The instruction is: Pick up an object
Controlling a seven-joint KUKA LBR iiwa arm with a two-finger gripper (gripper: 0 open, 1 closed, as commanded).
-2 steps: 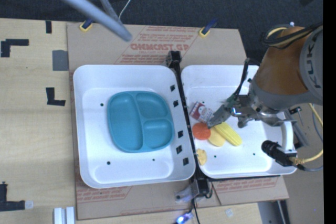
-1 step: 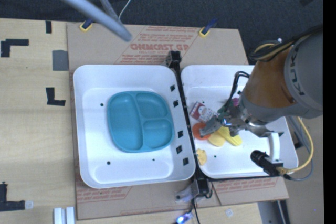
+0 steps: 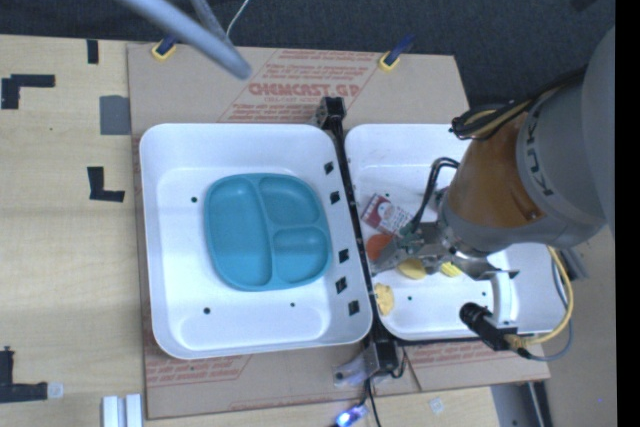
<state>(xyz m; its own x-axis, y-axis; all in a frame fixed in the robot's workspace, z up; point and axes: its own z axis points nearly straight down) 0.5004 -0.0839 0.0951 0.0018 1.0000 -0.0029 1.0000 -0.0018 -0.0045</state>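
Small objects lie clustered in the right bin (image 3: 520, 320), near its left wall: a red-and-white packet (image 3: 378, 211), an orange piece (image 3: 379, 244) just below it, a yellow piece (image 3: 412, 267) beside the arm's wrist, and another small yellow piece (image 3: 383, 296) close to the bin's front left corner. The left bin (image 3: 170, 215) holds a blue divided plate (image 3: 268, 231).

You have the gripper (image 3: 418, 250) low over that cluster, with the arm (image 3: 510, 185) covering much of the right bin behind it. Whether it is spread or closed you cannot tell from this angle, since the wrist and cables hide the tips, and nothing is visibly held.

Judge these items as light and small, probably toy-like pieces. The packet looks flat and thin, so it will likely be hard to pinch off the bin floor and may slide. The orange and yellow pieces look rounder and firmer; they should suit a pinch better, taken across the narrowest width at the middle. Rounded plastic may be slippery and could squirt out sideways, so centre on it before closing. With the pieces lying close together and near the wall, you risk nudging a neighbour or catching the wall.
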